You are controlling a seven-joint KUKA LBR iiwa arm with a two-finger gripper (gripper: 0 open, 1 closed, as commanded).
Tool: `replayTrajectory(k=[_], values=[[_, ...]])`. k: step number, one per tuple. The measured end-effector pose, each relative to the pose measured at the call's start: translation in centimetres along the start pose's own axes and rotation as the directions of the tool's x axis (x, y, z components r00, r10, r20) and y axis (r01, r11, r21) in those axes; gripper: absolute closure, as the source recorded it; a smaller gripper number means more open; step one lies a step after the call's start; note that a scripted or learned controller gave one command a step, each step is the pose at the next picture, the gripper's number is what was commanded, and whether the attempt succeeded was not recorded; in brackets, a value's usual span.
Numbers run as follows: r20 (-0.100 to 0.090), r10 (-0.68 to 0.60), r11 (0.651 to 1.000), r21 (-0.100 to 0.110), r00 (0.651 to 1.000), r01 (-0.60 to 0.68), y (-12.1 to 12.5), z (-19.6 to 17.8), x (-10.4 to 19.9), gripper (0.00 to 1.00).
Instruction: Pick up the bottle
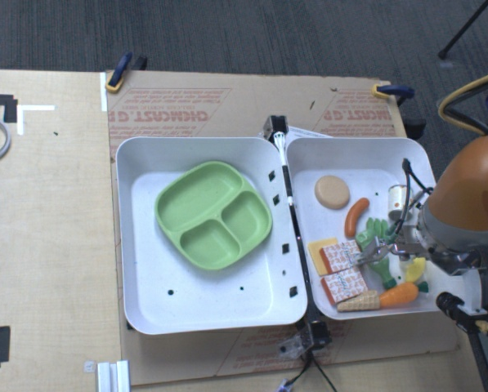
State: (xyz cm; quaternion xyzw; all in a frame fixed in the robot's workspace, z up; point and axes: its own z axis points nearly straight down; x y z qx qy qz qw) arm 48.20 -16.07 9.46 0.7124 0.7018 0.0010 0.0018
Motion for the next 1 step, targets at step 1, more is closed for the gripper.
replayTrajectory(k=[1], values=[[-0.001,0.003,1.0,0.004,1.0,-0.003,-0.1,-0.75,0.06,1.0]])
